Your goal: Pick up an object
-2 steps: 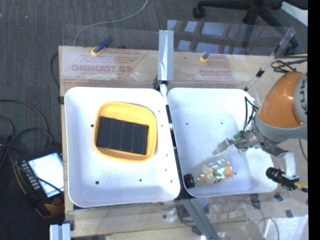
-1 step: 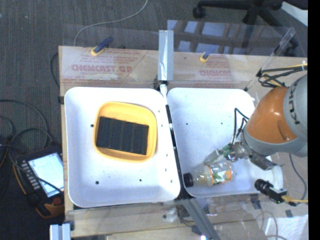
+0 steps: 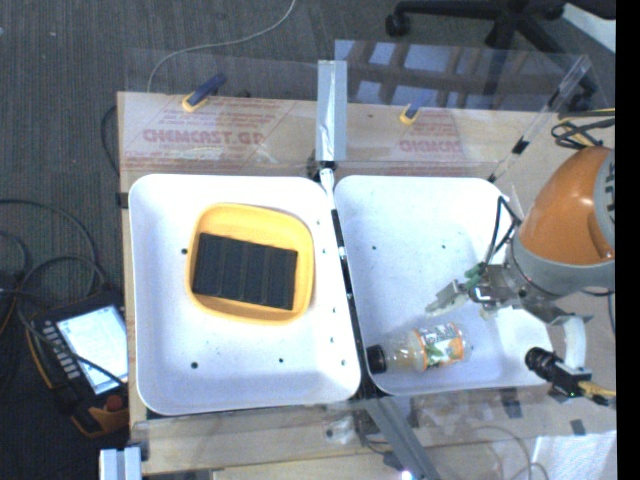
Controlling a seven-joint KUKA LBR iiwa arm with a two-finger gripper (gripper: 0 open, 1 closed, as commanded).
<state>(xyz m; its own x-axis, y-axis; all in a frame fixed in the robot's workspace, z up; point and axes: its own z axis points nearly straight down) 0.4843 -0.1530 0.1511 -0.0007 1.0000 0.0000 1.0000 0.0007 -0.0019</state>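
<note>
Lying on its side near the front wall of the right bin (image 3: 400, 218), a small clear plastic bottle (image 3: 425, 349) with a black cap and an orange label waits to be picked up. It looks light, smooth and round, likely to roll or slip, so the labelled middle seems the best place to grip. Just behind it hovers the gripper (image 3: 462, 289), its fingers spread and holding nothing. Farther off, the left bin (image 3: 160, 368) holds a yellow dish (image 3: 215, 223) with a black ridged block (image 3: 245, 271) in it.
</note>
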